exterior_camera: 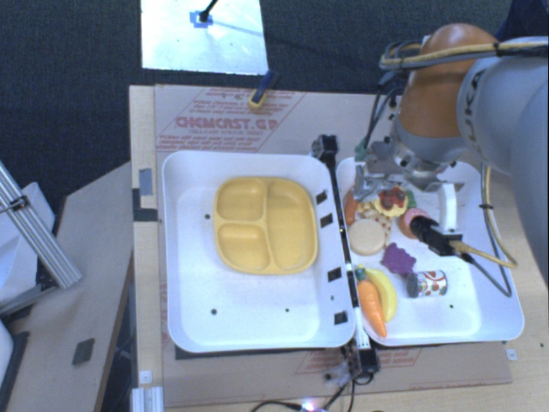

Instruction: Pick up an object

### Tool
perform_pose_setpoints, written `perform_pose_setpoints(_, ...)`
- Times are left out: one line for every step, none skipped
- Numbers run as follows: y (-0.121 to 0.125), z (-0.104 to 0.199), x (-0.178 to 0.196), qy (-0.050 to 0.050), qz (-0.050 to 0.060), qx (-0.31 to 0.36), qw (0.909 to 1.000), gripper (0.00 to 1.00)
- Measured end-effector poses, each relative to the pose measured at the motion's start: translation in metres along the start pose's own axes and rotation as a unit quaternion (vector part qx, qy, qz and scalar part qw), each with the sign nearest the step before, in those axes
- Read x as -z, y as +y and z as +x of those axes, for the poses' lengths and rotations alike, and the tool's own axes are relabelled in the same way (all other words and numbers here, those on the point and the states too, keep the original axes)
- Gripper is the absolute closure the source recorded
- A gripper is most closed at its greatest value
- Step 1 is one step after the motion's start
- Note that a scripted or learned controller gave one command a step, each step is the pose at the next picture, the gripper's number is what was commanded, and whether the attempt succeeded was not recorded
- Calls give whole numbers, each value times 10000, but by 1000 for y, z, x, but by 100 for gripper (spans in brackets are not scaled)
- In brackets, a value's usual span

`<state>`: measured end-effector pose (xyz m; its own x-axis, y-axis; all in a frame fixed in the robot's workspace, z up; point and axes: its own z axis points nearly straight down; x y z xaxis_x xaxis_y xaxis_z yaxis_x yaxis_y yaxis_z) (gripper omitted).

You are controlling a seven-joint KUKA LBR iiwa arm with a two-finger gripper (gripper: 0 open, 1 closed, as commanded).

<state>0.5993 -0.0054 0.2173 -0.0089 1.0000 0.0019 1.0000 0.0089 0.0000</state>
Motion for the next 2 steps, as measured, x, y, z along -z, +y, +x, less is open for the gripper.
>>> perform_pose_setpoints(-16, -10, 3, -12, 1, -42, 10000, 100)
perform_pose_setpoints(-11, -1, 4, -8, -10, -20, 10000, 100)
